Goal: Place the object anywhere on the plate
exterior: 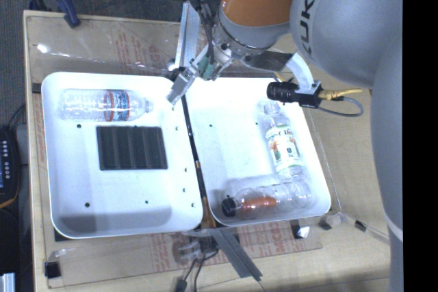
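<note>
Lying open beside the dark ribbed plate (132, 148): bare floor of the left bin (102, 205) below and right. Blocking above it: a clear water bottle (104, 104). Crowding the right bin (226, 147) far from the plate: two bottles (282, 142) (267, 200).

Three clear bottles (102, 104), apparently; two bins (123, 215); one dark plate (131, 148).

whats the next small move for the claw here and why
Probably lower toward one bottle. The claw sits high over the rim between the two bins, with nothing seen between its fingers. A clear bottle lies in the left bin beside the dark plate; two more bottles lie in the right bin.
</note>
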Controlling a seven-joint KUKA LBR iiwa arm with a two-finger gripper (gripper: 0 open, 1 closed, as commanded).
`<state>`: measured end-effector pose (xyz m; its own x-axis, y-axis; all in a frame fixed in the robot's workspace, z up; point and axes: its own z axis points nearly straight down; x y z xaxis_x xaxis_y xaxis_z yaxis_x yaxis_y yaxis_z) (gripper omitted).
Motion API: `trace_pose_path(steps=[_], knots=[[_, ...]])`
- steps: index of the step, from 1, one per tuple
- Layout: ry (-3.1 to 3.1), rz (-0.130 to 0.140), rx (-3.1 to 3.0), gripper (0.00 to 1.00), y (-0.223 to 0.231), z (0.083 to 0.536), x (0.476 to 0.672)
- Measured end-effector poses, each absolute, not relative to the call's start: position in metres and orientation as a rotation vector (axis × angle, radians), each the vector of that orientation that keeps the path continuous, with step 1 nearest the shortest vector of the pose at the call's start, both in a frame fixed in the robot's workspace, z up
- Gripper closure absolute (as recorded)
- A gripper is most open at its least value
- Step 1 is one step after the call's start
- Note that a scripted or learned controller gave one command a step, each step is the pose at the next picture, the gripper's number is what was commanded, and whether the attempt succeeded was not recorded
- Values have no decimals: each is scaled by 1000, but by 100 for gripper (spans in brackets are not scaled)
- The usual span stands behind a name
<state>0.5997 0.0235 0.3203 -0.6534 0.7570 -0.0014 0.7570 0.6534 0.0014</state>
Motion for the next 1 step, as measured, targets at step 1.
trace_pose_path(steps=[1], knots=[[2933, -2, 1129, 0, 73, 253, 566]])
